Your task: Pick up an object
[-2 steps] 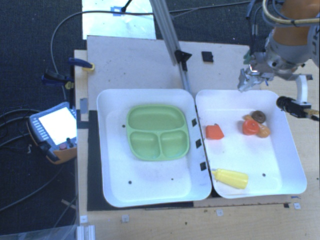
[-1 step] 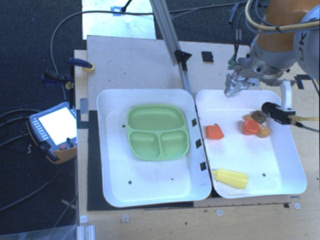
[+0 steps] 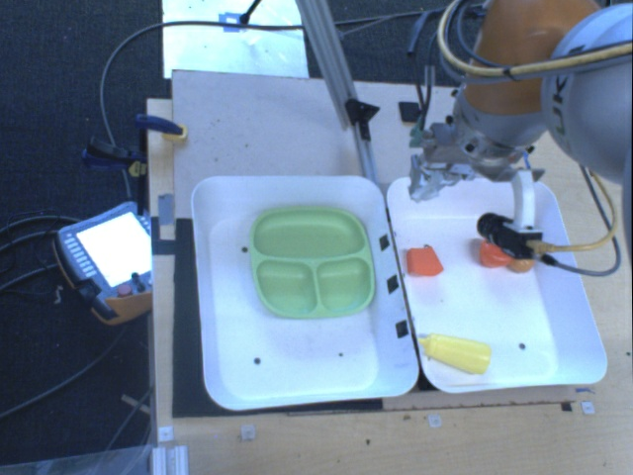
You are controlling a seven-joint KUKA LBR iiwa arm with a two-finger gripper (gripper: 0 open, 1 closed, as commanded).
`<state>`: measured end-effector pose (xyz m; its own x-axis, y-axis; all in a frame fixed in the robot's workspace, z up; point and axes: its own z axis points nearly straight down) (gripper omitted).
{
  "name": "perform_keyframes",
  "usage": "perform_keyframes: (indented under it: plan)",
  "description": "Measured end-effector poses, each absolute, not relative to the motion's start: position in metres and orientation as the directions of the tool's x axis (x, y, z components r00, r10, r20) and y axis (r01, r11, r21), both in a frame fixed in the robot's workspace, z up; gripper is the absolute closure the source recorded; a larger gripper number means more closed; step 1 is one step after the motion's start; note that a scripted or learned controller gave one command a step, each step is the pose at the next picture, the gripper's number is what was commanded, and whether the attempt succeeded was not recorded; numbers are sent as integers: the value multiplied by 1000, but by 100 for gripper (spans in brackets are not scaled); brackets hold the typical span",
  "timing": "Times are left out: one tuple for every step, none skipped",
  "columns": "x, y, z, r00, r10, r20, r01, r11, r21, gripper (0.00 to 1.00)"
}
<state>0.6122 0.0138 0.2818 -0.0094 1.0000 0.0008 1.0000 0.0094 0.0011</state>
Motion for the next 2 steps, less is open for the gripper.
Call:
perform_keyframes:
  plan:
    - [594, 54, 265, -8, 1000, 1, 1000, 8, -1, 100]
    - [583, 93, 252, -8, 1000, 1, 1000, 8, 0, 100]
